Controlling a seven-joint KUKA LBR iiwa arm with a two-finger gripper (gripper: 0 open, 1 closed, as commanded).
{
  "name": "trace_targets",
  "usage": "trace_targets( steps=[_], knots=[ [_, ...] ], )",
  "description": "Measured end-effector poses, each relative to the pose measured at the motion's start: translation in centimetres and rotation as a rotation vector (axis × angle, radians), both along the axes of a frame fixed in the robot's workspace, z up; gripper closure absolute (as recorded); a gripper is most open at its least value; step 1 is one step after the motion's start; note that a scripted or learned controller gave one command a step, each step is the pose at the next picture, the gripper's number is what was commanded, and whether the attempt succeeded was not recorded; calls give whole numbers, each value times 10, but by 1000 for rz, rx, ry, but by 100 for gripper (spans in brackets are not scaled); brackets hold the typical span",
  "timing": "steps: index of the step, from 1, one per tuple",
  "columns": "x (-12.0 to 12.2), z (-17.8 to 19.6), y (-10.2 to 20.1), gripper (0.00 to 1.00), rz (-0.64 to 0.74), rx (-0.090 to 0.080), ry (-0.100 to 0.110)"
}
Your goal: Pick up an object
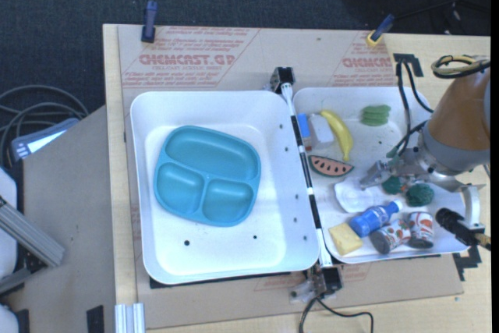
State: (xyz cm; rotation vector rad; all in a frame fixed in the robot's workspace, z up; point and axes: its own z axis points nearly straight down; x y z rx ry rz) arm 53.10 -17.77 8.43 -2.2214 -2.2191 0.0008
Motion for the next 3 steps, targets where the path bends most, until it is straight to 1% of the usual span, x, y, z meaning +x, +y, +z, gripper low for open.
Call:
trace_targets(
  steps=[1,2,3],
  knots=[
    [1,10,0,100,0,-1,-2],
    [9,3,81,100,2,0,-10],
    [68,101,134,100,3,0,-4]
  ],
)
